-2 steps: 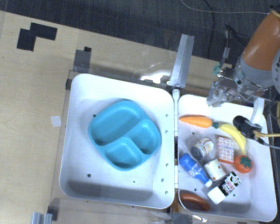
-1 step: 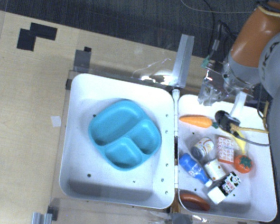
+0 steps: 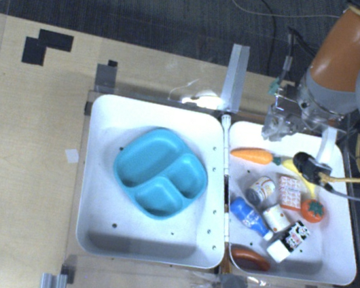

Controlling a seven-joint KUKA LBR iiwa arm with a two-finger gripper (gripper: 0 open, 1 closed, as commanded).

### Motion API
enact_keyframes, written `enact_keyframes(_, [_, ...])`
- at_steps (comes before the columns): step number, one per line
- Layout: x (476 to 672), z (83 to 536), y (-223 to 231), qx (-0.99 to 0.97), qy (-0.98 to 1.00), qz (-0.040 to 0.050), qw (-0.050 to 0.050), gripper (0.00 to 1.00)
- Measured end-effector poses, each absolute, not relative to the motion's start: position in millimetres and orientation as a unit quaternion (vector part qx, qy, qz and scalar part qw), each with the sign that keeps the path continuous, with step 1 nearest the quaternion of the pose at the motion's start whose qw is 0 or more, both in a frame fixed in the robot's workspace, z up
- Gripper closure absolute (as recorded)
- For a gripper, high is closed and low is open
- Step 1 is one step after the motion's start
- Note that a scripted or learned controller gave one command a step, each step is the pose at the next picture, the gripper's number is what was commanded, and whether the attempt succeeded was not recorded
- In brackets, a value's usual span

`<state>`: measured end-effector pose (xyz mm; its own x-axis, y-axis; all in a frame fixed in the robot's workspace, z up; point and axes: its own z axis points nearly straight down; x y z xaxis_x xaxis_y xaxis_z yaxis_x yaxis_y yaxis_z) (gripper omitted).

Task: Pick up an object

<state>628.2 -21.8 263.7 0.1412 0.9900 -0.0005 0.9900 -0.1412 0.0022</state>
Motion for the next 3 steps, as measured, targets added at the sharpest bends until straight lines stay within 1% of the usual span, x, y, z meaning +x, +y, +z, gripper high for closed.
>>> enact_keyframes(1, [628.2, 263.4, -21.8, 0.755, 0.655, 0.0002, 0.001, 0.00])
enact_keyframes(2, [591.2, 120.1, -99.6, 0.791, 0.612, -0.0010, -0.001, 0.00])
enact_keyframes(3, [548.3, 95.8, -100.4, 0.777, 0.630, 0.0099, 0.013, 0.00])
